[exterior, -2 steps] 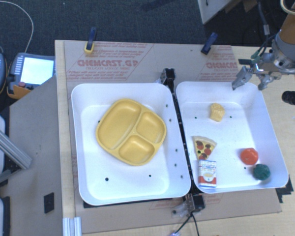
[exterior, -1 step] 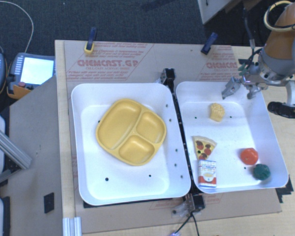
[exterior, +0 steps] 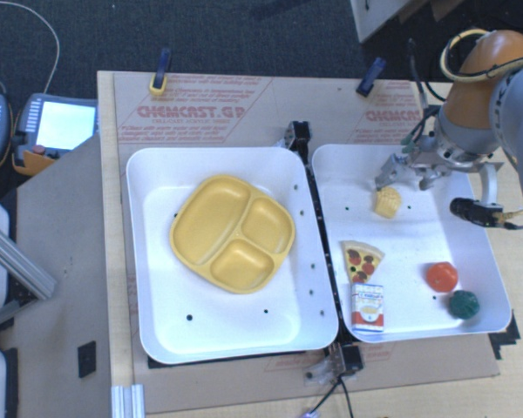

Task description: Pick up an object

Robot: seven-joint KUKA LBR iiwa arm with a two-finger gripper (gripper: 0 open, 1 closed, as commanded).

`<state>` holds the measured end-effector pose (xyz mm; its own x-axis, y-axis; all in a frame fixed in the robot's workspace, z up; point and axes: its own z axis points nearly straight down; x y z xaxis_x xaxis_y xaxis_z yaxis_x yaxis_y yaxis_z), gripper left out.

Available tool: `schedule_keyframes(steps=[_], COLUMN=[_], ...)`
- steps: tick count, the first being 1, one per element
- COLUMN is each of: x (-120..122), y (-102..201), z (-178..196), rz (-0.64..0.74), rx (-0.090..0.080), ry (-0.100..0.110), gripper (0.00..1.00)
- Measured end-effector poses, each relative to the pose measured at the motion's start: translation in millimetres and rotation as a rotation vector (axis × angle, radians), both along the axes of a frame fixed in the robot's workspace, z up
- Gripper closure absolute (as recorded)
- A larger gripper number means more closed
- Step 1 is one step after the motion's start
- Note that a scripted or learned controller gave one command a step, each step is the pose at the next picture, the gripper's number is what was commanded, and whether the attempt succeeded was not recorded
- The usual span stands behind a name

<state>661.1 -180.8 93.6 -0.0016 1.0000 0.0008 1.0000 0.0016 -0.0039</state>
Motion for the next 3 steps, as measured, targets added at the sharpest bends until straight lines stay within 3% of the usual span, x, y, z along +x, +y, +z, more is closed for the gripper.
schedule_keyframes(steps=[1, 3], x=[1.6, -4.8], y=[-0.4, -1.4], z=[14.2, 111.8], rz=[0.0, -0.001], rx=[-0.002, -0.003], ry=[-0.007, -0.01], gripper=[1.0, 1.0])
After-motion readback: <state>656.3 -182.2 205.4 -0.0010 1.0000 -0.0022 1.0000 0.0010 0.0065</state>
